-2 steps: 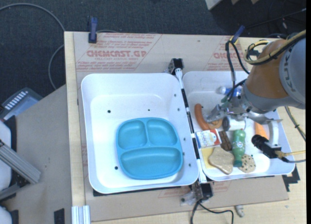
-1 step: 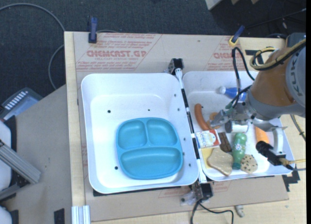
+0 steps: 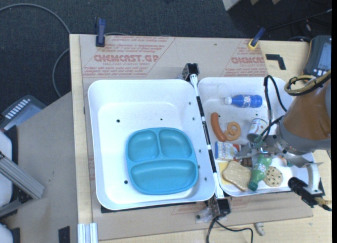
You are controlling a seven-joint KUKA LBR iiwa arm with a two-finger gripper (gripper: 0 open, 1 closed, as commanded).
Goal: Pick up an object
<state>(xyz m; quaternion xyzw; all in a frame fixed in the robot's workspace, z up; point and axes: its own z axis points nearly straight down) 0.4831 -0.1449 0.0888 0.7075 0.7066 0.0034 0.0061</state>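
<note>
Lying just under the claw (image 3: 259, 155), a green bottle (image 3: 258, 172) touches toast (image 3: 236, 174).

Two white bins (image 3: 105, 131); one blue tray (image 3: 160, 160); one bottle (image 3: 243, 100), sausage (image 3: 216, 126), pretzel (image 3: 232, 129), bread slice (image 3: 236, 175), cookie (image 3: 273, 176), green bottle (image 3: 258, 171) beside gripper (image 3: 258, 152).

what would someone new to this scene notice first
The light blue plastic divided plate lies alone in the left white bin. The right white bin holds a crowd of small things: a blue and white bottle, a toy sausage, a slice of toy bread and a green bottle. The grey arm's gripper hangs over that clutter.
</note>
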